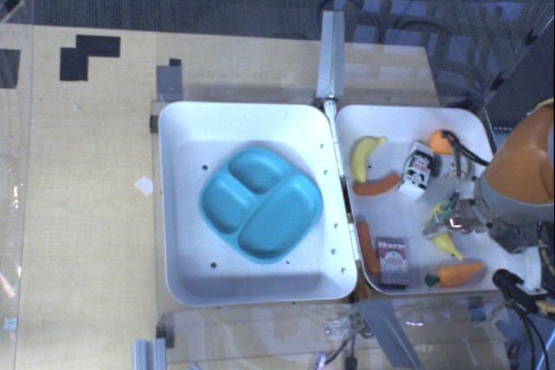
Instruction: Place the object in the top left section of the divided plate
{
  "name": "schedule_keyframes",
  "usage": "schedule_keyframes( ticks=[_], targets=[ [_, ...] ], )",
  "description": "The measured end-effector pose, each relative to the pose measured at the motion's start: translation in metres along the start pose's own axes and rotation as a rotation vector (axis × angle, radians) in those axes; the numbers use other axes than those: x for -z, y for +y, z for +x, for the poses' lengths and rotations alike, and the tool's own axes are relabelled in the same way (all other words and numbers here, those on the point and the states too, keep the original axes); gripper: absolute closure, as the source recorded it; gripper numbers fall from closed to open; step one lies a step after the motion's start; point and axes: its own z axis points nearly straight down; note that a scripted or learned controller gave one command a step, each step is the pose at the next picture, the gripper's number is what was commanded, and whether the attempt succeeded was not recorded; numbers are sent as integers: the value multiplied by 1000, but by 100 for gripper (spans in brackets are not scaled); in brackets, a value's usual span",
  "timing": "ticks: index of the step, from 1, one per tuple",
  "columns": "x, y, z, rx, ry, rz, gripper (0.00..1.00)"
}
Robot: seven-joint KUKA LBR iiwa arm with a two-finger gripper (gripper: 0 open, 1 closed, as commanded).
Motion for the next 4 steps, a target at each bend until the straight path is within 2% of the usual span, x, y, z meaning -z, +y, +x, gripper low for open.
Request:
schedule_keyframes(
  ticks=[1, 2, 3, 4],
  targets=[
    [42, 0, 27, 27, 2, 7, 100],
    [42, 0, 27, 27, 2, 7, 0],
    [2, 5, 48, 245, -3, -7, 0],
    [6, 10, 79, 325, 3, 6, 0]
  ],
)
